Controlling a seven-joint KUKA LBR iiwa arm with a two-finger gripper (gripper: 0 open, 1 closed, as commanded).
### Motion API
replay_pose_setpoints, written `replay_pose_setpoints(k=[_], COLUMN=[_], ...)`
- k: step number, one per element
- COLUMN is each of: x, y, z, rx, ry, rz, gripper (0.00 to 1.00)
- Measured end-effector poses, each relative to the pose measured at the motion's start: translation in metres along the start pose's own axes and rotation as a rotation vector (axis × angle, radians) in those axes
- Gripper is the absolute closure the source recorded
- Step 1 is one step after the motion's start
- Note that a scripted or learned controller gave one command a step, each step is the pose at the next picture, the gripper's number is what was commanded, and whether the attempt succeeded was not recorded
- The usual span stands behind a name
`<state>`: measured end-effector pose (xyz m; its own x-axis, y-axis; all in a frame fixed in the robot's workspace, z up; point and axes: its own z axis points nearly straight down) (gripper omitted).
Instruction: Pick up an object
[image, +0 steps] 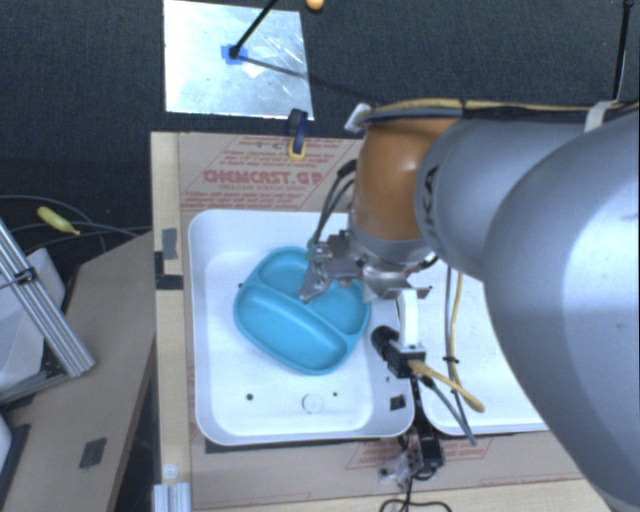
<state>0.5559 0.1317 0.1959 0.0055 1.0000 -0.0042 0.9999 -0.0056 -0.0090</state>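
Note:
A blue divided plate (285, 322) lies tilted in the middle of the left white bin (215, 400). My gripper (318, 276) hangs from the orange band of the arm (395, 180) and sits low over the plate's right rear part, at or just above its rim. The wrist hides the plate's far right edge. I cannot make out anything held in the gripper.
The big grey arm (540, 250) covers most of the right bin (505, 405). Cables (445, 385) and a black fitting hang at the divide between the bins. Cardboard (250, 175) lies behind the bins, and an aluminium frame (40, 310) stands at the left.

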Motion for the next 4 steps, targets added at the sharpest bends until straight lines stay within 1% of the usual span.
replay_pose_setpoints(k=[1, 2, 3, 4], x=[0.041, 0.034, 0.035, 0.035], y=[-0.043, -0.073, -0.072, -0.071], z=[-0.155, -0.303, -0.305, -0.316], rx=[-0.023, -0.028, -0.014, -0.016], ry=[0.012, 0.013, 0.007, 0.008], rz=[-0.015, -0.012, -0.017, -0.023], gripper=[0.00, 0.00, 1.00, 1.00])
